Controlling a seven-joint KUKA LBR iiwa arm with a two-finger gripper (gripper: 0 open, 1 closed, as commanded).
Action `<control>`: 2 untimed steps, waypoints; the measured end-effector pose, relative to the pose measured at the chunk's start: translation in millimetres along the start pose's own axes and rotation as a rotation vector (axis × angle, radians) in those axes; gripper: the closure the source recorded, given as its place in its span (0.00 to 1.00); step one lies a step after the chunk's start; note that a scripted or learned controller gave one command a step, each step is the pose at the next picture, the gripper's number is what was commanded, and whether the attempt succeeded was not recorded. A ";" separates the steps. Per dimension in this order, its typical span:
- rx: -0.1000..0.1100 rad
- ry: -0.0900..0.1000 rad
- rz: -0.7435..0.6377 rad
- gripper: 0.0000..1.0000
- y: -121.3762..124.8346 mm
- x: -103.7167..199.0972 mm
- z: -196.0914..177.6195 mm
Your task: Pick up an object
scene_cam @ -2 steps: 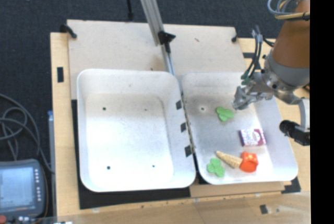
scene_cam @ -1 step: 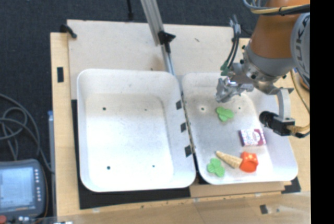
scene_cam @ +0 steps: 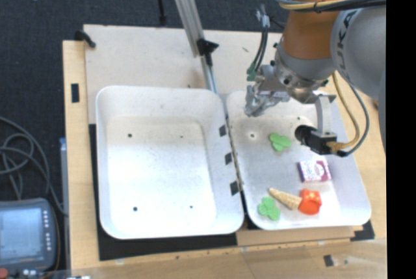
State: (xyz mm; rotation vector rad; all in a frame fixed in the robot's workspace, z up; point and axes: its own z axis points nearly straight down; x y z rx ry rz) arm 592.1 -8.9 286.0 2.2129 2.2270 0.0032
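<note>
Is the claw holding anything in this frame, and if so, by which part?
Nothing is held. The claw hangs over the right bin, with nothing between its tips; the nearest green piece lies apart.

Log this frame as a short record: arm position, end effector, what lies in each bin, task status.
arm: reaches in from the right, over the right bin's far end
end effector: low over the far left corner of the right bin, nothing visibly between it
right bin contents: green piece, purple-and-white packet, cone-shaped piece, red-orange object, second green piece
left bin: a few dark specks on white
task status: no object lifted yet
</note>
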 end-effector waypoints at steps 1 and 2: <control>0.000 -0.001 0.001 1.00 23.4 49.2 0.1; 0.000 -0.001 0.002 1.00 44.9 91.7 2.9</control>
